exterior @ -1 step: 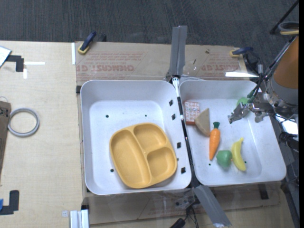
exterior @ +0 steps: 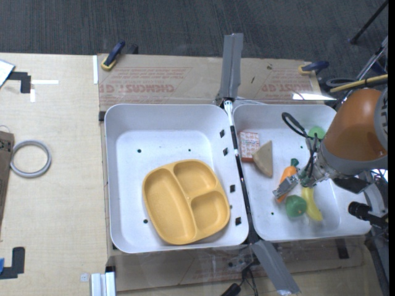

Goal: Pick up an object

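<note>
The table [exterior: 55, 103] carries two white bins, and the right bin [exterior: 271, 224] is the landmark here. Beside it on its left, the left bin [exterior: 123, 134] holds a yellow divided plate [exterior: 185, 199]. The arm [exterior: 355, 131] reaches down into the right bin, likely to grasp. The gripper [exterior: 303, 177] sits low over the clutter near its middle: a carrot [exterior: 287, 174], a green ball [exterior: 295, 206], a banana [exterior: 313, 207]. Whether the fingers are wide or narrow, I cannot tell. A tan wedge [exterior: 264, 159] and small box [exterior: 249, 145] lie toward its left wall.
</note>
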Tool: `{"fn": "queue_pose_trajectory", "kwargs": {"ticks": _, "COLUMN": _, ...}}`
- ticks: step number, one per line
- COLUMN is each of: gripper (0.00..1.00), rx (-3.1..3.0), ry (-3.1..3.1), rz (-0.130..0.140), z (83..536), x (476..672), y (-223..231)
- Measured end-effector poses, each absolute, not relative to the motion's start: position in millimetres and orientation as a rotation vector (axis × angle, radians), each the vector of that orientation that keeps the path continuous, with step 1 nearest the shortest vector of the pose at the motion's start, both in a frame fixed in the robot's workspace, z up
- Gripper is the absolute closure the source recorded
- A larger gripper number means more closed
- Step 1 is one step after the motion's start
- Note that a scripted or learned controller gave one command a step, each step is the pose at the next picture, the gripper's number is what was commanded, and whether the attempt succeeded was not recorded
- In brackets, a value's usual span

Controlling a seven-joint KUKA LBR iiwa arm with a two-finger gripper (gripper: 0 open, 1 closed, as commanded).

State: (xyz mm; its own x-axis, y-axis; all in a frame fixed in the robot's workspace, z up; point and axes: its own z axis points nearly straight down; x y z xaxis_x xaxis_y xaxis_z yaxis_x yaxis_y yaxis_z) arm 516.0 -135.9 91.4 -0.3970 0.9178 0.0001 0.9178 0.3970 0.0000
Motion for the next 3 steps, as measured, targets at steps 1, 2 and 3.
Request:
{"fn": "queue_pose_trajectory", "kwargs": {"ticks": 1, "gripper": 0.00, "rx": -1.270, "ry": -2.876, "rz": -0.001, "z": 106, "x": 506.6, "y": -160}}
{"fn": "queue_pose_trajectory", "kwargs": {"ticks": 2, "gripper": 0.00, "rx": -1.284, "ry": -2.867, "rz": -0.001, "z": 91, "x": 524.7, "y": -116}}
{"fn": "queue_pose_trajectory", "kwargs": {"ticks": 3, "gripper": 1.00, "rx": -1.292, "ry": -2.866, "rz": -0.002, "z": 100, "x": 525.3, "y": -117}}
